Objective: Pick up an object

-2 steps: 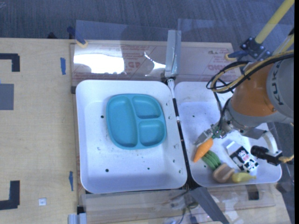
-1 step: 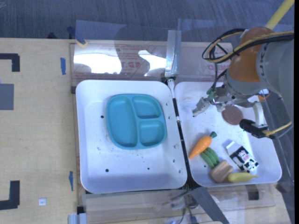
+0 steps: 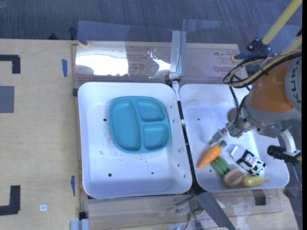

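Turquoise plastic divided plate (image 3: 139,124), three compartments, lies flat in the middle of the left shallow white bin (image 3: 96,171); use it as landmark. Right of the plate, past the centre divider, sits the right white bin (image 3: 201,104), holding all the small items.

Orange toy carrot (image 3: 209,156) lies slanted, right of the plate and a bit lower, its green-grey top end pointing up-right toward the gripper. Just below-right of the carrot: green ridged toy vegetable (image 3: 220,165), touching or nearly touching the carrot. Further down-right from the plate: brown rounded toy piece (image 3: 233,177), beside the green one, and a small yellow curved toy, banana-like (image 3: 255,180), next to the brown piece near the bin's lower edge. Black-and-white patterned small toy (image 3: 251,162) with a white-blue tag sits above the yellow one.

Grey arm with orange band (image 3: 268,97) comes in from far right of the plate, cables looped over it. Two-finger gripper (image 3: 224,135) is low in the right bin, right of the plate, tip just above the carrot's top end, close to it or touching. Cannot tell gripper state, too small and blurred. Nothing visibly held; carrot rests on the bin floor.
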Robot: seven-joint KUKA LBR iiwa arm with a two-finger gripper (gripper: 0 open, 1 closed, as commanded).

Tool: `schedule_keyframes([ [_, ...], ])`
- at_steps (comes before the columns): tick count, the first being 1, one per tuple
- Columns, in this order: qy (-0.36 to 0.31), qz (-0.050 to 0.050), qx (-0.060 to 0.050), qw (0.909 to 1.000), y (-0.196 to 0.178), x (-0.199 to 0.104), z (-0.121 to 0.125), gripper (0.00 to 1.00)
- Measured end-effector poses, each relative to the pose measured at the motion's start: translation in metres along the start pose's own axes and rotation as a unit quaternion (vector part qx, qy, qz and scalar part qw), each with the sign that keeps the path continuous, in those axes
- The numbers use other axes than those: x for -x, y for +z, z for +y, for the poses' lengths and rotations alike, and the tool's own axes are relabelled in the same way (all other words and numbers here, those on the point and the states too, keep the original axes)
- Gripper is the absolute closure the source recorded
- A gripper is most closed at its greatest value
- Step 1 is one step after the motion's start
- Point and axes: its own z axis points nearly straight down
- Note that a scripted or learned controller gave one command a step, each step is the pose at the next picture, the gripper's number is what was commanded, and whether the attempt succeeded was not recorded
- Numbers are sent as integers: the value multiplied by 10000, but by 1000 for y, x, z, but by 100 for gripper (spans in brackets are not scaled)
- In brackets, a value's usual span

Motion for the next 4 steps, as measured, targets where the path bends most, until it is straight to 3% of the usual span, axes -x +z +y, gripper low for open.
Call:
schedule_keyframes([
  [1, -1841, -39, 44, 9829, 21, -34, -20, 0],
  [2, -1829, -65, 84, 9831, 9, -33, -18, 100],
  [3, 309, -23, 66, 9995, 20, -44, -35, 100],
  [4, -278, -23, 45, 9996, -79, -81, -36, 100],
])
